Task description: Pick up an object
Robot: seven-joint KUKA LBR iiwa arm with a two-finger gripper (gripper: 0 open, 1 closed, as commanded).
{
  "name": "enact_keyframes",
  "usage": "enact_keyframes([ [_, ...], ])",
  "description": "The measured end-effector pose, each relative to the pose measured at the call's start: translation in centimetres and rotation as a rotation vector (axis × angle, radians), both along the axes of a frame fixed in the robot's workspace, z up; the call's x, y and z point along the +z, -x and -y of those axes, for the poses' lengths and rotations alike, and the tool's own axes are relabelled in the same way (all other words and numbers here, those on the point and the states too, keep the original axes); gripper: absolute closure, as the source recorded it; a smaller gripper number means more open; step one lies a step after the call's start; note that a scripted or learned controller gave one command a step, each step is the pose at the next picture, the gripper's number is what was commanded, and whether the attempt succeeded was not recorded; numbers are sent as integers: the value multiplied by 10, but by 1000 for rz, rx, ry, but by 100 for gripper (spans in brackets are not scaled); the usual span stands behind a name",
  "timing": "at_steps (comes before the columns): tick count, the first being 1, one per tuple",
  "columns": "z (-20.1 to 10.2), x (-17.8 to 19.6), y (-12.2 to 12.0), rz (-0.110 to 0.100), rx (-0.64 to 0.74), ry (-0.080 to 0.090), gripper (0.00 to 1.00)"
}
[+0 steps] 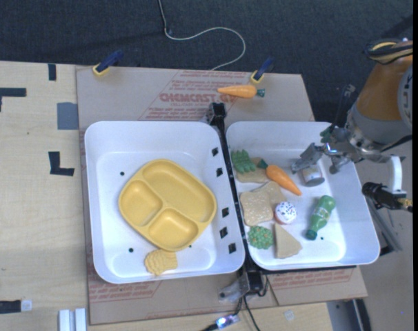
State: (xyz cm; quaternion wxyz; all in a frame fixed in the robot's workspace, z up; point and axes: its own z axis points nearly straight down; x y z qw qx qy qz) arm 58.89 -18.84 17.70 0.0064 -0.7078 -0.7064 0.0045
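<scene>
My gripper (308, 169) hangs over the upper right part of the right bin (354, 250), just right of an orange carrot (283, 178). I see nothing held in it. Lower in this bin lie a green bottle (320, 216), a white ball with red dots (285, 212), a bread slice (259, 205), a triangular sandwich piece (287, 243) and a green broccoli piece (260, 237). A green leafy toy (241, 161) sits at the bin's upper left.
The left bin (102, 185) holds a yellow divided plate (167, 203) and a tan waffle piece (160, 261). A second carrot (238, 92) lies on the cardboard behind the bins. The arm's orange band (383, 92) is at the right.
</scene>
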Motion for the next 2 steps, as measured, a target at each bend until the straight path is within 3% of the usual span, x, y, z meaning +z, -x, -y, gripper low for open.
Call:
enact_keyframes([
  [1,0,8,-3,14,3,3,0],
  [2,6,-53,-3,13,3,6,0],
])
